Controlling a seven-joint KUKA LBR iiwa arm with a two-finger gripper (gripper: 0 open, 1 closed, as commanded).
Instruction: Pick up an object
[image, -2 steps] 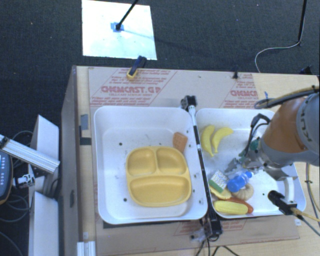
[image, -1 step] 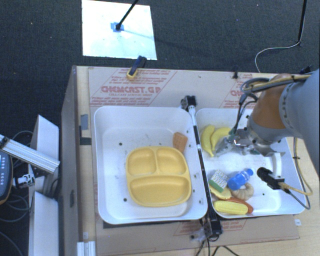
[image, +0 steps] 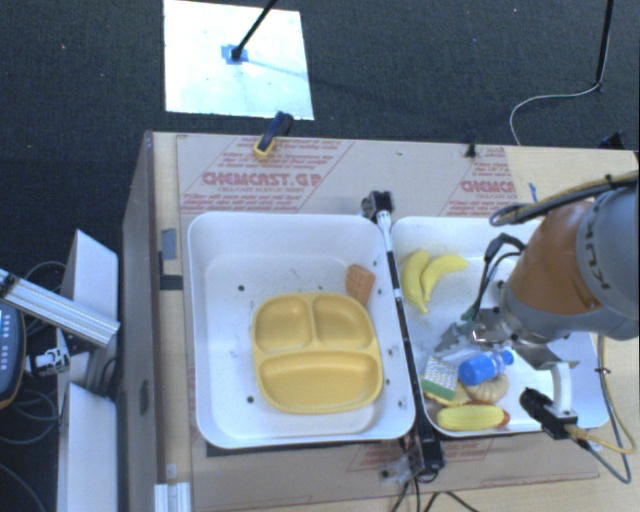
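- Dark carpet surrounds the bench (image: 300, 165), whose top is a pale board printed with red lettering; a bright white sheet (image: 235, 60) lies on the floor beyond it, and a yellow-tipped tool (image: 270, 135) rests at the board's far edge.
- Two shallow white bins sit side by side, touching along a dark seam: left bin (image: 215, 300), right bin (image: 440, 235).
- Left bin carries a glossy yellow divided tray (image: 315, 352) with three compartments, and a tan waffle-textured piece (image: 359, 283) leaning just beside its far corner.
- Right bin has the pickable clutter: two smooth yellow bananas (image: 428, 275) near the seam, a blue bottle (image: 483, 366), a small green-and-white box (image: 438, 380), a yellow oblong piece (image: 470, 417) at the near wall.
- Grey arm with its orange band (image: 560, 275) hangs over the right bin, covering much of it.
- Gripper (image: 470, 342) sits low, just by the blue bottle; its metal parts blur together, so I cannot tell how the claw stands or whether it holds anything.
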